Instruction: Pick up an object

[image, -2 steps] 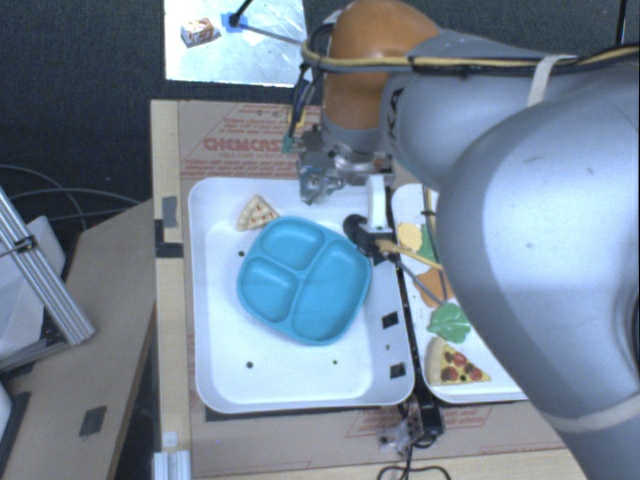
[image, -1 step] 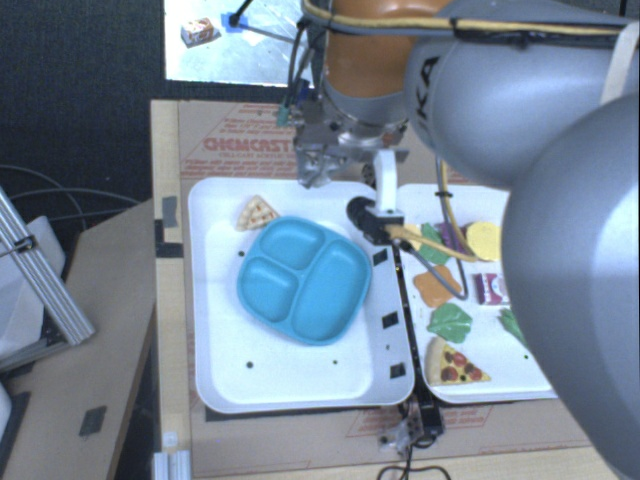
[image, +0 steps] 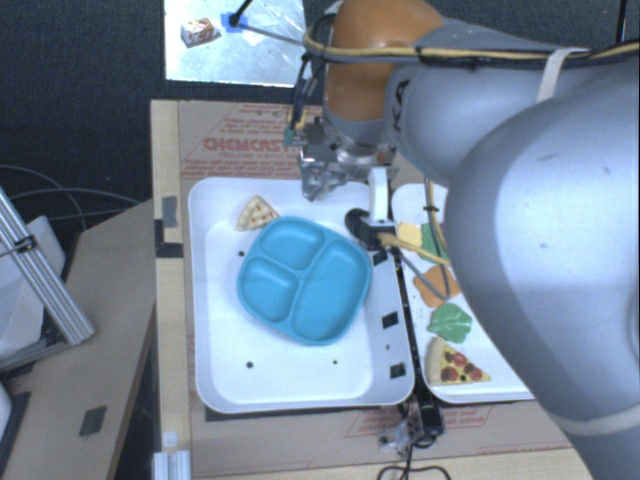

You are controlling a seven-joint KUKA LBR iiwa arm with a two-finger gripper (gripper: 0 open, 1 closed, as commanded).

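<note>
My big grey arm (image: 520, 188) reaches in from the right, bulking across that side. Its orange band (image: 375, 43) sits above my wrist, which points straight down. My metal two-finger gripper (image: 322, 180) hangs low beneath it, cables (image: 300, 98) trailing along its left side.

Dark carpeted floor (image: 80, 78) surrounds the setup. Bench (image: 170, 368) is tan, topped by a cardboard sheet (image: 235, 133) with red print. At 12 o'clock, a shiny pale panel (image: 235, 23) lies on the floor, brightly lit. At 9 o'clock, black cables (image: 60, 203) trail across the carpet. At 8 o'clock, an aluminium frame rail (image: 40, 273) slants beside the bench.
</note>
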